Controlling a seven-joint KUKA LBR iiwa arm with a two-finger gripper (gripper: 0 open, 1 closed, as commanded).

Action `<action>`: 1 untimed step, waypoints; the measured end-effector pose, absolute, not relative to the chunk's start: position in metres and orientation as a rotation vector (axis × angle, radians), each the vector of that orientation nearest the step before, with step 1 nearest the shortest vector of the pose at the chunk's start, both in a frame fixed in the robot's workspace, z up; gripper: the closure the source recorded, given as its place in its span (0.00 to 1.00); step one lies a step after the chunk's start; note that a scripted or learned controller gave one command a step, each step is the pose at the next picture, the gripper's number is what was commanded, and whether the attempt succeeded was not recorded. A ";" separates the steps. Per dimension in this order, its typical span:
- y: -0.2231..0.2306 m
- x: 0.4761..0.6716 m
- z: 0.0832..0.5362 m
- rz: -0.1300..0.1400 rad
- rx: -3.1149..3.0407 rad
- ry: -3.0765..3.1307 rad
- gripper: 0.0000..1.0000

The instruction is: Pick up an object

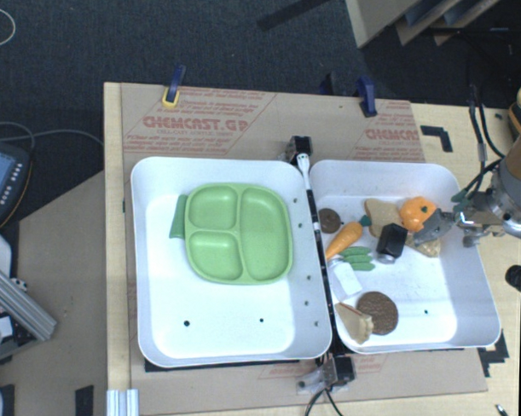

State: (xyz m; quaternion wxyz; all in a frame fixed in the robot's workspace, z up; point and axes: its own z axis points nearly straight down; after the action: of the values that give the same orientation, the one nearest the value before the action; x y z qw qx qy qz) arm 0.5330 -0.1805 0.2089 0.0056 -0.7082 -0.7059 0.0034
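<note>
Since clutter all sits in right bin (pixel 461 325), claw (pixel 439 228) hovers low at its right side, just beside orange ball (pixel 416 212) and black block (pixel 391 242). Finger spread: cannot tell. Green tray (pixel 239 232) alone in left bin (pixel 154 327).

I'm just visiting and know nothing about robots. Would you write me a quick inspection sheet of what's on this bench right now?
Surface: a bench topped with printed cardboard bearing the left bin and the right bin side by side.
Job's things: in the right bin, a toy carrot, an orange round toy, a black block, a small brown disc and a larger brown disc.
Clutter: a green divided plate lies in the left bin.
Grippers: the gripper is over the right bin's right part, beside the orange toy; nothing seen held.
Cables: dark cables hang by the arm; a thin cable crosses the floor at left.
Surroundings: dark carpet; blue clamps at the far edge.
</note>
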 end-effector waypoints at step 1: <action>-0.180 0.536 0.215 0.000 -2.222 -2.221 0.00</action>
State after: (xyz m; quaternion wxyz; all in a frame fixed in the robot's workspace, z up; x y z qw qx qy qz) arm 0.5359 -0.1804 0.2154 0.0000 -0.7072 -0.7070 0.0000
